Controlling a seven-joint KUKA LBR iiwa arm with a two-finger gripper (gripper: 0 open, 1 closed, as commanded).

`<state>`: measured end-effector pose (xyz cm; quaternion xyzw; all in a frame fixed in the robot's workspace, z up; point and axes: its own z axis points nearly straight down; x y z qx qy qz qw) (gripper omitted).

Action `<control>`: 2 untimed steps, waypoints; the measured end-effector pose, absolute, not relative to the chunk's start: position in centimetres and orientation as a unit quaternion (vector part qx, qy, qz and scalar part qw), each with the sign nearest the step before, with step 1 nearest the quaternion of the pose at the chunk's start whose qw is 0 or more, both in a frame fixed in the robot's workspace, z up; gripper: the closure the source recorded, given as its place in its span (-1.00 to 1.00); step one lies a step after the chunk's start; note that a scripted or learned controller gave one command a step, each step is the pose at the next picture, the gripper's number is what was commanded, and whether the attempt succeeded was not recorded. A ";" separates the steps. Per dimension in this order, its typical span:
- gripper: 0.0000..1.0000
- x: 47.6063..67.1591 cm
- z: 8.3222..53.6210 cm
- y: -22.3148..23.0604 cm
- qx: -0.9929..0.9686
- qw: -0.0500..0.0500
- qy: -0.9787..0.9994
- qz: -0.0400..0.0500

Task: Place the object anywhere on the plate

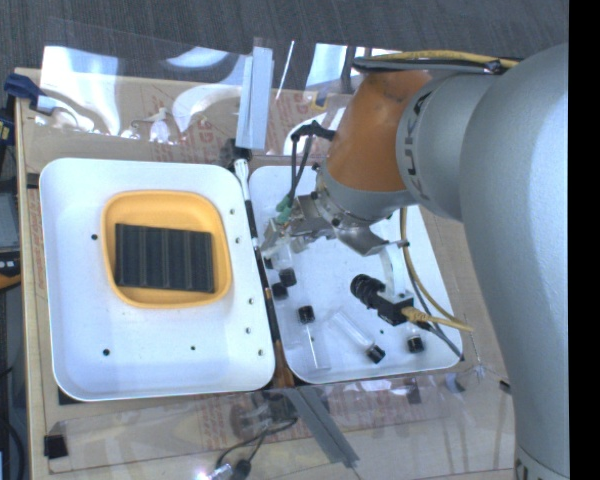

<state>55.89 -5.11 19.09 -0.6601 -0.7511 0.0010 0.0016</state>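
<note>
Slanted overhead view of two shallow white bins side by side. Left bin (70,298): yellow plate (165,206) near the middle, bearing a dark ridged insert (167,258) of rectangular outline. Right bin (325,268): grey arm (480,138) with orange band (375,128) reaching in from the right and covering the far half. Gripper (278,230) low over the right bin's left side, just beside the wall shared with the left bin; open or closed state not discernible from this angle, nor anything clamped in it. Small black blocks (306,314) scattered over the right bin's floor: two close together just below the gripper, one nearer the middle, two more toward the near right corner. Clear strip (315,353) lying near the front edge. Object to be placed: apparently among these blocks, all in the right bin and well apart from the yellow plate.
</note>
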 end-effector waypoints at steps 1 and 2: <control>1.00 61.1 20.6 -2.3 -0.674 0.001 -0.739 0.001; -1.00 61.1 20.6 -2.3 -0.674 0.001 -0.739 0.001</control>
